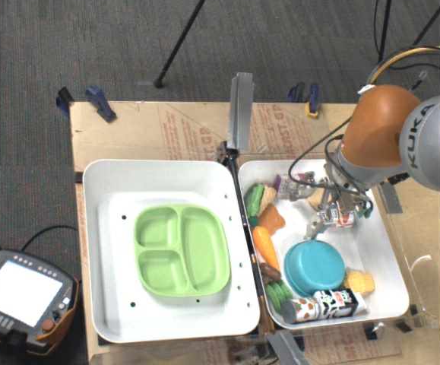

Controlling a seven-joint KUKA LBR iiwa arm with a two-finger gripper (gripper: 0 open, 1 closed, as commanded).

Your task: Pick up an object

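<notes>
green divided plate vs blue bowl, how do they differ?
Colour: the green divided plate is light green; the blue bowl is teal blue.
Shape: the plate is a rounded rectangle with three compartments; the bowl is round with a single hollow.
Place: the plate lies alone in the left bin; the bowl sits in the right bin among toy food.
Both sit open side up.

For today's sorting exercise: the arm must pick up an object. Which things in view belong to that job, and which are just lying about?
Belong to the job:
gripper
blue bowl
carrot
corn cob
cow-print carton

Just lying about:
green divided plate
handheld screen
blue clamp
</notes>
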